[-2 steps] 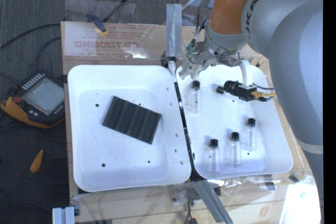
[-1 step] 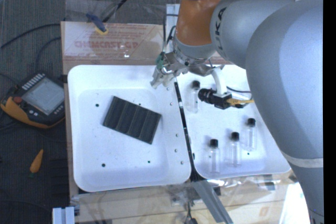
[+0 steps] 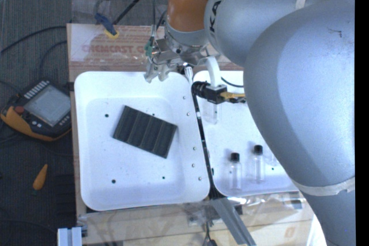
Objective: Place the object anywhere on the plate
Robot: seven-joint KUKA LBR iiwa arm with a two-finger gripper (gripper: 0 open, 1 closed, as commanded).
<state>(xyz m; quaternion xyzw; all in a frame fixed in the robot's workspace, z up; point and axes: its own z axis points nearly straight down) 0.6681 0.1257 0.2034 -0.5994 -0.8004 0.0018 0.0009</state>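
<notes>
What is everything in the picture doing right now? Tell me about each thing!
Dark ridged plate: lying flat and tilted in the left bin, nothing on it.
Two small bottles: standing upright in the right bin, black caps on.
Gripper: hovering over the left bin's far edge, above the plate.
Handheld controller: lying on the floor left of the bench.

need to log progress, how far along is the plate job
Done: nothing visibly placed; the dark ridged plate in the left bin is bare. In hand: the gripper hangs over that bin's far edge. Left: two small vials stand in the right bin.
</notes>
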